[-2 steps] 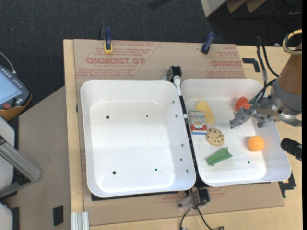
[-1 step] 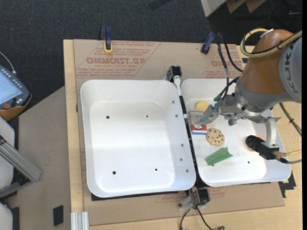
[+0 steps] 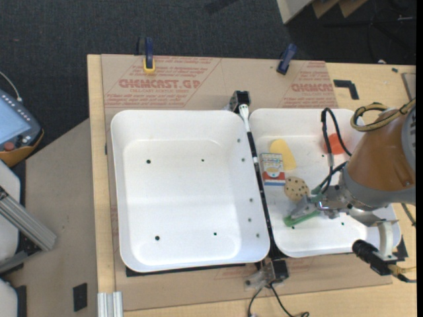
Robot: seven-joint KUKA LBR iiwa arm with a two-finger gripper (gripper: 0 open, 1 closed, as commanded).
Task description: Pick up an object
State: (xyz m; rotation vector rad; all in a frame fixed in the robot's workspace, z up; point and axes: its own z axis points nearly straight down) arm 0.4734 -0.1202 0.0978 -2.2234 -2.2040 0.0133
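Arm — grey with orange band (image 3: 383, 160), bent low over right white bin (image 3: 310, 246) | gripper (image 3: 310, 210) at green flat piece (image 3: 301, 218) — grip state: cannot tell

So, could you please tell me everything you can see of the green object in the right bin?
The green object is a small, flat, elongated piece, bright green, apparently plastic. It lies on the floor of the right bin, towards its front, slanting up from left to right. Its right end runs under the grey claw, so that end and any contact are hidden. Just above it lies a round tan piece with dark spots; whether they touch is unclear.
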